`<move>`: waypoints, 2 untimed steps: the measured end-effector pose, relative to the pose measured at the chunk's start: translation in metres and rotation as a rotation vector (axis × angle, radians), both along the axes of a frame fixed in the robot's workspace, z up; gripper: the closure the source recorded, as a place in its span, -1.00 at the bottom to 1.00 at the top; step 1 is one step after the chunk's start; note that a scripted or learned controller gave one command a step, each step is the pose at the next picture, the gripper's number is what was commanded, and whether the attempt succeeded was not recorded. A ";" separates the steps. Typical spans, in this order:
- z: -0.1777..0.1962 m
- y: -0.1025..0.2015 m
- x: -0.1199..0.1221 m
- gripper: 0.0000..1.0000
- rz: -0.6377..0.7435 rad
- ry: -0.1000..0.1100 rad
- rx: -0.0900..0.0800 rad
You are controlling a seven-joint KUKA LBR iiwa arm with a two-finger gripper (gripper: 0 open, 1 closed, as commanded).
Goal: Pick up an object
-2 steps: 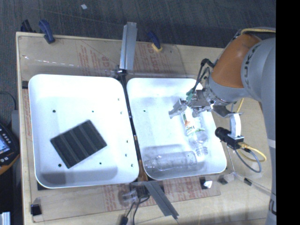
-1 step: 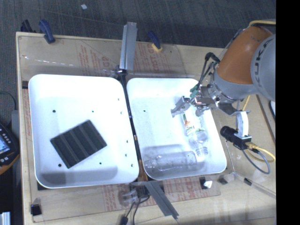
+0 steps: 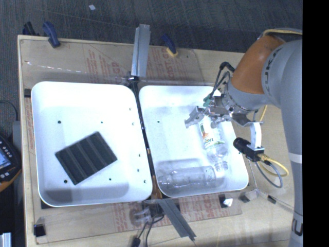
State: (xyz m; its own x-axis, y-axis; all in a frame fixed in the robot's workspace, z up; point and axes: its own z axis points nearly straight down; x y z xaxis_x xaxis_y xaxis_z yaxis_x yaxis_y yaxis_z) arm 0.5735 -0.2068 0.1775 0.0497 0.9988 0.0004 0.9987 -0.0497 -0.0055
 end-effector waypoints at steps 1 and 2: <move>-0.014 0.000 -0.022 -1.00 0.004 -0.001 0.000; -0.014 0.000 -0.022 -1.00 0.003 -0.001 0.000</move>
